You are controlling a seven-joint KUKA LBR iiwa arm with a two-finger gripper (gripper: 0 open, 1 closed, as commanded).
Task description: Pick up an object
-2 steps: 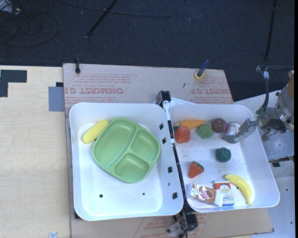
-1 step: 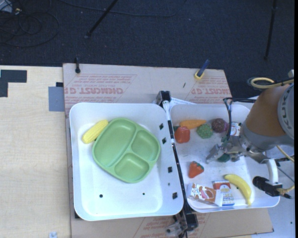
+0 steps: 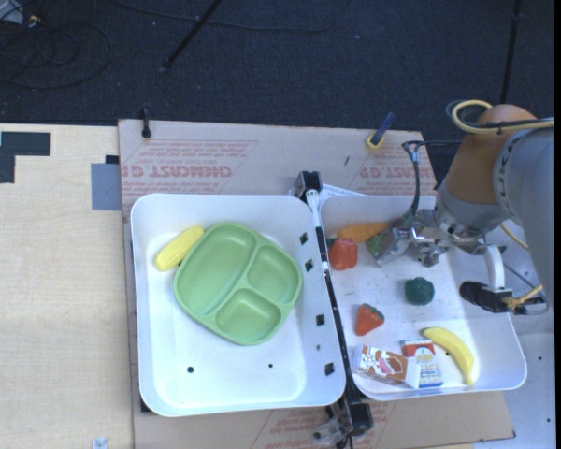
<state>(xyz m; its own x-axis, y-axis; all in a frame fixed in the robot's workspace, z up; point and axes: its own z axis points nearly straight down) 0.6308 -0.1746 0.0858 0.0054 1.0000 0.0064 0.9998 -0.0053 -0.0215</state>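
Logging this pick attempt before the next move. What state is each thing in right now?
gripper: low in the right bin, at the carrot
carrot: lying by the gripper
green plate: flat in the left bin
corn: lying beside the plate
banana: lying loose
strawberry: lying loose
green ball: resting loose

bench w/ cardboard sheet, 2 bins

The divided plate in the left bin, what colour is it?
Light green, plain with no pattern. The divided plate shows clearly in the camera view.
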